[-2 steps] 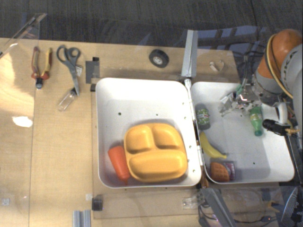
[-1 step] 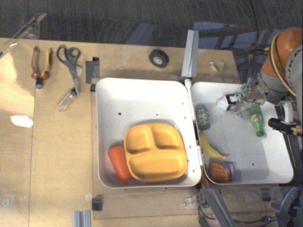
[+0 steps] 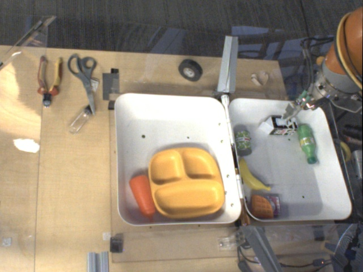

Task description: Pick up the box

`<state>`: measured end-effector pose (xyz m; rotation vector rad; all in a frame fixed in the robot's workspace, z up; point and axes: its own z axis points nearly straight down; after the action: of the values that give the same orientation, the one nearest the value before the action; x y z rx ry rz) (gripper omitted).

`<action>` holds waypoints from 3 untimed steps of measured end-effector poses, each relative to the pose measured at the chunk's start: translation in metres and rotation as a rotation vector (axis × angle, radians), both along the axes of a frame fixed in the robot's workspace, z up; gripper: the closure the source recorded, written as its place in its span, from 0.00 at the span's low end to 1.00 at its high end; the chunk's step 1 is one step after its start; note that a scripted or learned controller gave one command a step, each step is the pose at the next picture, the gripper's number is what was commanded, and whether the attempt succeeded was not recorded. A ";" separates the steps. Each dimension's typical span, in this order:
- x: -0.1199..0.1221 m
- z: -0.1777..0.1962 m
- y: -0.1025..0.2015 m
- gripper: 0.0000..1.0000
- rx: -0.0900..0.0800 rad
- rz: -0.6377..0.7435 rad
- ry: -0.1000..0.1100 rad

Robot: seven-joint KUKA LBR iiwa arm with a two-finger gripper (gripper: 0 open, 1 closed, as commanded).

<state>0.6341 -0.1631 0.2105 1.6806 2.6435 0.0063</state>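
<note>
now | end effector (image 3: 290, 113) at right bin (image 3: 334, 203) far edge | box (image 3: 265, 205) near front edge

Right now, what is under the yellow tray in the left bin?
An orange carrot-like item pokes out from under the yellow tray's left edge. The tray covers the rest beneath.

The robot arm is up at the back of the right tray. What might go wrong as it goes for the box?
The end effector hangs by the right bin's far rim, near the green bottle, which it could knock. The box lies at the near side, close beside the banana, so a grasp might catch both.
</note>
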 end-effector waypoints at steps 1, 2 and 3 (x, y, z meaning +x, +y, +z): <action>-0.064 0.009 0.072 1.00 0.001 -0.006 0.001; -0.022 -0.020 0.130 1.00 0.004 -0.395 0.006; -0.068 -0.064 0.043 1.00 0.003 -0.380 0.004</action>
<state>0.5664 -0.1199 0.1461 2.1529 2.2821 0.0044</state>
